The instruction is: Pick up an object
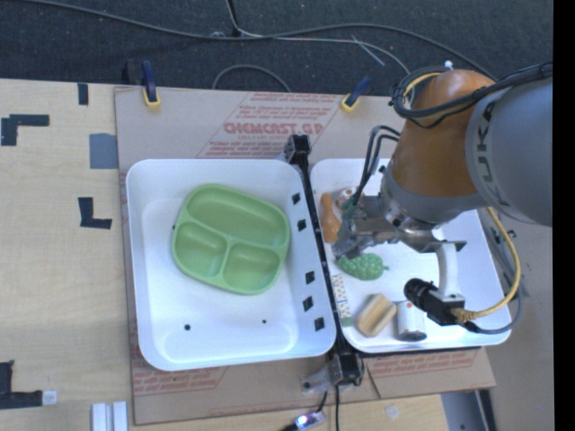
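The gripper (352,234) hangs low in the right bin (481,241); whether it grips, I cannot tell. The green grape bunch (361,265) lies just beside it at five o'clock, long axis three-to-nine.

The arm (503,142) reaches in from the worktop's right edge, its grey link filling the upper right and the orange band (440,133) bulging just left of it. Below the band the wrist (409,209) turns downward and to the left, toward the worktop's middle. The gripper (352,233) hangs low at the wrist's end, dark and partly hidden by its own housing. A black cable loops from the band down to the wrist, and another loops over the band's top.
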Robot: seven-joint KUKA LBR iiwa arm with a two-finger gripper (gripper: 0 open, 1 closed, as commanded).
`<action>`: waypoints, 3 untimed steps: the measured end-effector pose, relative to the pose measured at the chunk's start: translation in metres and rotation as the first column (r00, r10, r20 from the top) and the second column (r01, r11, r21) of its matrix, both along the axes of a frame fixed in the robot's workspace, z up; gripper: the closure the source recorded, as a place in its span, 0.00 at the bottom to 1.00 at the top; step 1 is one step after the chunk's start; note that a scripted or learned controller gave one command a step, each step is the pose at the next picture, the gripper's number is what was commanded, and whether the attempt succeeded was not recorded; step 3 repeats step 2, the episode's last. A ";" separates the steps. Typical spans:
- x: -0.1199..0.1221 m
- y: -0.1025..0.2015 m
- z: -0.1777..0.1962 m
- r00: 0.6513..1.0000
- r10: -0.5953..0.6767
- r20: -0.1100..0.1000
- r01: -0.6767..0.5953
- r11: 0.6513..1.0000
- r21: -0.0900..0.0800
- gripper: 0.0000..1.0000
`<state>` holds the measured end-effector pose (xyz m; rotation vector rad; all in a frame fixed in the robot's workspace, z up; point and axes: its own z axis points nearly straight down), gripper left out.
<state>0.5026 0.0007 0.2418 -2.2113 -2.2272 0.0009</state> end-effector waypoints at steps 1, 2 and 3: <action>-0.004 0.053 -0.015 1.000 -0.001 -0.001 0.001 1.000 -0.001 1.00; 0.000 0.101 -0.025 1.000 -0.001 -0.001 0.001 1.000 -0.002 1.00; 0.000 0.101 -0.025 1.000 -0.001 -0.001 0.001 1.000 -0.002 1.00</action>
